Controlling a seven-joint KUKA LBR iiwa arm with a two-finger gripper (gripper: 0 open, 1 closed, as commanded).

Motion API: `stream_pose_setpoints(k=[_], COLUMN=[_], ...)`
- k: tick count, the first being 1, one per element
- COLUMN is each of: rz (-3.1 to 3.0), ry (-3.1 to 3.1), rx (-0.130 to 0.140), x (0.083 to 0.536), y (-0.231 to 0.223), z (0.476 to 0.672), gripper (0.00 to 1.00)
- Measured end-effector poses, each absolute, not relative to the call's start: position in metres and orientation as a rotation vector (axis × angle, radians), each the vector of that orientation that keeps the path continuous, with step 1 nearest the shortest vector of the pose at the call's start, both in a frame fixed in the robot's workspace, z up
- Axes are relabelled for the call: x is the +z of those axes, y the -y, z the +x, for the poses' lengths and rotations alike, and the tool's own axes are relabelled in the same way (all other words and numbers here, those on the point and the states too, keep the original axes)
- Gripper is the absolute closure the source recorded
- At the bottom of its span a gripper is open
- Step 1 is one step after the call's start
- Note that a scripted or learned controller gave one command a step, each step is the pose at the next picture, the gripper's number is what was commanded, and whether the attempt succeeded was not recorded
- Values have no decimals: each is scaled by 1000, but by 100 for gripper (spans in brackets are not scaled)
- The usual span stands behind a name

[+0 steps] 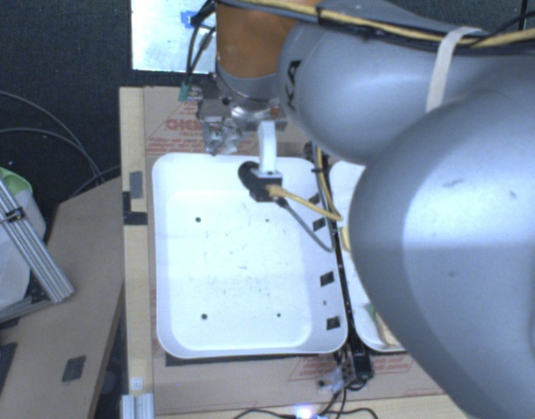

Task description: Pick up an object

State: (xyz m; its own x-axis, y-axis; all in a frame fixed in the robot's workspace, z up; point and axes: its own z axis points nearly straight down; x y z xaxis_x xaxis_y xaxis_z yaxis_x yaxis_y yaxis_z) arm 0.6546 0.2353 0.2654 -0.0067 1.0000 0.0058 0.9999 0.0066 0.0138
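Over on the left of the frame, aluminium framing (27, 234) leans beside the worktop (136, 260), well out of play. Moving right, the left bin (241, 269) takes centre stage: a shallow white tray, its floor bare apart from a few dark specks, with nothing obviously there for the taking. Now to its upper edge, where the tool (222, 138) hangs just past the bin's far rim, under the orange band (258, 24) of the wrist; whether it is released or clenched I cannot tell, the view is too blurred and cluttered there. Just right of it, a small dark piece (254, 180) sits over the bin's upper rim with a yellowish cable (306, 206) trailing away; it looks like rig hardware, not a target. Further right, the grey arm (442, 190) swallows the frame and covers most of the right bin (359, 299), so any object for picking is likely hidden there.
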Motion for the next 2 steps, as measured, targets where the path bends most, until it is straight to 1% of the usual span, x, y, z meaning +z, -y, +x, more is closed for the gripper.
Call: stream_pose_setpoints(k=[1,2], rz=[2224,2213], ry=[-2219,-2234], rx=[0,2], x=[279,286], y=[-182,-238], z=[591,553], gripper=[100,100])
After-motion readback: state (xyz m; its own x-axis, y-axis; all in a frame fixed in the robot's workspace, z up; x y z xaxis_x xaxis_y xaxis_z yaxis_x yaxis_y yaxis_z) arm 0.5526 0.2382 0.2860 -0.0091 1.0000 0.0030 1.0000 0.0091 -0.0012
